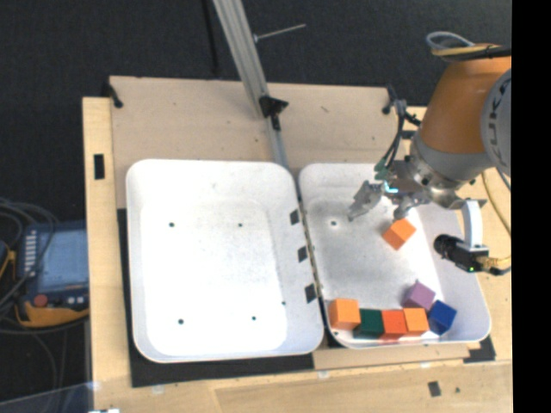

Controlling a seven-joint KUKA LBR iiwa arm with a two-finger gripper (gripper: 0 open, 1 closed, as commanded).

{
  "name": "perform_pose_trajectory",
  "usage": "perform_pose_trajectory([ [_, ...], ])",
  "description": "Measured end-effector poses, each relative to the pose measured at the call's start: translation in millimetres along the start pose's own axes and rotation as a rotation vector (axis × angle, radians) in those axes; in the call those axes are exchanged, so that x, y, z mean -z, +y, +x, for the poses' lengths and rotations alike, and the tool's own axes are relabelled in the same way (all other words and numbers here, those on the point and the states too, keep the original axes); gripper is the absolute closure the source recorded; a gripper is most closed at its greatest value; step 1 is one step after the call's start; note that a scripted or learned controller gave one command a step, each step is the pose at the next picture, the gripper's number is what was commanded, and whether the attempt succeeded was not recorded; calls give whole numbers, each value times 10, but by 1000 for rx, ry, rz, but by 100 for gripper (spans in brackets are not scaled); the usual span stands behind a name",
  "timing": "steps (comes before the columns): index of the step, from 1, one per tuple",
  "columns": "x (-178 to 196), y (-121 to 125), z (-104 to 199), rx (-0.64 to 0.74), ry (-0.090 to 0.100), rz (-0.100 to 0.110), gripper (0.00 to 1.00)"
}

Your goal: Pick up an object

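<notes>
The gripper (385,198) is hovering above the orange cube (398,233); finger state cannot be determined. The cube is appearing light, rigid, smooth; grip opposite flat faces.

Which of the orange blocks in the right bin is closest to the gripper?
The lone orange block just below the gripper, tilted and apart from the rest. The other orange blocks sit in the row along the bin's near edge.
</notes>
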State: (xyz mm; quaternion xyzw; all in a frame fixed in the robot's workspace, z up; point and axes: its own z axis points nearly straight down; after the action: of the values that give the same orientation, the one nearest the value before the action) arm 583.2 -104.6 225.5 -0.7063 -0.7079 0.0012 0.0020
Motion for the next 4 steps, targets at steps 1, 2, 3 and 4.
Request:
perform_pose_trajectory([
  [1, 27, 9, -3, -2, -1, -6, 0],
  [2, -440, 75, -65, -5, -3, 0, 0],
  [3, -1015, 102, -166, -4, -3, 1, 0],
  [4, -1288, 109, -183, -6, -4, -6, 0],
])
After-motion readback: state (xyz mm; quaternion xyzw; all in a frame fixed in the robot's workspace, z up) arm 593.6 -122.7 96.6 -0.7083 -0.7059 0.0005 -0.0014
